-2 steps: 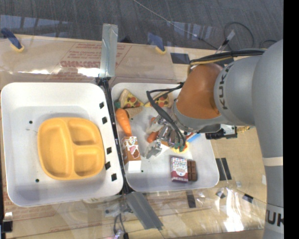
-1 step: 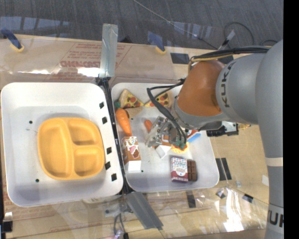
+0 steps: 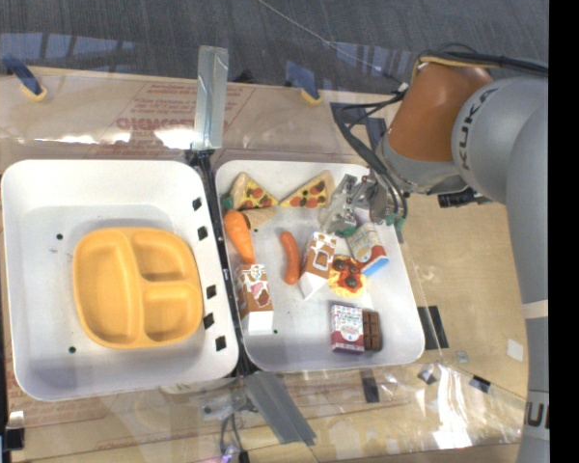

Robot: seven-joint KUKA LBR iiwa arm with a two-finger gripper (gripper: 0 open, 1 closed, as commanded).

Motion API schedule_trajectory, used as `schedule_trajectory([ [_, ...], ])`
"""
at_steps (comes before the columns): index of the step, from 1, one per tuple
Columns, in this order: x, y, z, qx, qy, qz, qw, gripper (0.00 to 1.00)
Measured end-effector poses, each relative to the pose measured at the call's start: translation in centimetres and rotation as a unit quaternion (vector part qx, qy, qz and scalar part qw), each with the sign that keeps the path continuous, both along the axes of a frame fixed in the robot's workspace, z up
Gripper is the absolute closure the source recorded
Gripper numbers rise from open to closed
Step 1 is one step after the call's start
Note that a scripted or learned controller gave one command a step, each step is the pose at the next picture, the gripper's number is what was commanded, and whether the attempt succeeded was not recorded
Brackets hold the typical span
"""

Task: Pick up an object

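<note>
Camera view puts our likely targets in the right bin [image 3: 405, 340], where the toy food lies crowded: two pizza slices [image 3: 254, 195] along the far wall, a carrot [image 3: 238, 236] against the left wall, a sausage [image 3: 290, 257] near the middle, a small gingerbread-house piece [image 3: 319, 254], a little bottle [image 3: 366, 243], a red and yellow piece [image 3: 348, 278] and a dark red box [image 3: 351, 327] close to the near wall.

Our gripper [image 3: 352, 205] sits low over the far right part of that bin, just above the bottle and the house piece. We cannot tell how it is set, since metal and glare run together there, and we see nothing clearly held.

We judge the crowding to be the main risk. The bottle, house piece and red and yellow item touch or nearly touch, so a descent could land on an edge, push one piece under another, or nip two at once. The bottle looks round and may roll away. The bin wall is near, and could block a finger.

The left bin [image 3: 19, 355] holds a yellow divided tray [image 3: 135, 285], well apart from all this.
</note>
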State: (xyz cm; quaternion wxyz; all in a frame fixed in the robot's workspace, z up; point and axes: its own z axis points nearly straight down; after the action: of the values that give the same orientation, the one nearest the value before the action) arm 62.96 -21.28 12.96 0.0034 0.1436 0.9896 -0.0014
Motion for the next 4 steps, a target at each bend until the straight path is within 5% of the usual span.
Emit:
schedule_trajectory([
  [1,0.5,2.0,5.3,0.0017,0.0,-0.169,0.9855,1.0],
  [2,0.4,2.1,5.2,0.002,0.001,-0.169,0.9856,0.0],
  [3,-3.4,6.2,-2.2,0.0029,0.006,-0.217,0.9762,0.0],
  [4,-6.6,9.8,-3.3,-0.0034,-0.006,-0.277,0.961,0.0],
])
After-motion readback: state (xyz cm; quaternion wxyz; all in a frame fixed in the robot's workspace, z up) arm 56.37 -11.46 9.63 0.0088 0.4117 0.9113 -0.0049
